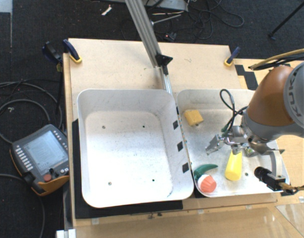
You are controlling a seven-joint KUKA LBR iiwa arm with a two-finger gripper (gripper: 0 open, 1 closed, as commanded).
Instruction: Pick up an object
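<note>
In the right bin (pixel 211 97), a yellow bottle-shaped object (pixel 233 167) lies near the front. Its upper end sits just under my gripper (pixel 230 150). The gripper is open, with one metal finger (pixel 212 144) splayed to the left and the other on the right of the yellow object's top. Nothing is clamped between them. A red round toy with a green leaf (pixel 207 183) rests in the bin's front left corner. A yellow block (pixel 193 117) lies towards the back left.
The left bin (pixel 92 103) sits beside the right one, and their walls meet at a divider (pixel 180 138). A metal pole (pixel 144 26) slants over the back of the bench. A teach pendant (pixel 40 155) lies on the floor at left.
</note>
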